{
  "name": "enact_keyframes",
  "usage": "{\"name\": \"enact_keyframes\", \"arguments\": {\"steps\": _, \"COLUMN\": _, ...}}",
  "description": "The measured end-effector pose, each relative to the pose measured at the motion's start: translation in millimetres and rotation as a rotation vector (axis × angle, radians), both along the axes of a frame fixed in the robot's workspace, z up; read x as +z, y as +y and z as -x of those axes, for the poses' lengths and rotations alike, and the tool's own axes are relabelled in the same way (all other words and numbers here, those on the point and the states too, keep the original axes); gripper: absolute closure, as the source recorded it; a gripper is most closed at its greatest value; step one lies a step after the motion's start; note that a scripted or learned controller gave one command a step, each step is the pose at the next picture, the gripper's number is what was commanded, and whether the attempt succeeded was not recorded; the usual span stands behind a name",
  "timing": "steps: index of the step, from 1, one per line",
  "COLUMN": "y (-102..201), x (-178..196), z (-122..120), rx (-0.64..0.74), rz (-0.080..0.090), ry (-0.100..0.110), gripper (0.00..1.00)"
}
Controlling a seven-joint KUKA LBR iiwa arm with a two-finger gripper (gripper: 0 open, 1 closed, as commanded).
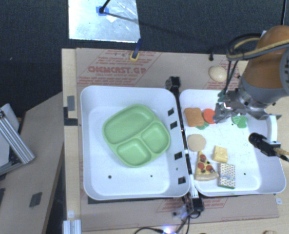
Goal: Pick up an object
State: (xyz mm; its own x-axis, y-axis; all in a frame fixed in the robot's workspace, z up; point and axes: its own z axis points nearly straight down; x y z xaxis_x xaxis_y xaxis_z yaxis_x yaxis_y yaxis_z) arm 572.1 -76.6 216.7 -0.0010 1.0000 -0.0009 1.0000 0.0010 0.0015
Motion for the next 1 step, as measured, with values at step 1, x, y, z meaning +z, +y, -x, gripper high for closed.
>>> {"name": "enact_keyframes", "arguments": {"steps": 1, "y": 13.7, "x": 10.7, "z": -1.0, "rx": 0.004, "rz": -0.001, "ry": 0.0, "gripper": 1.0}}
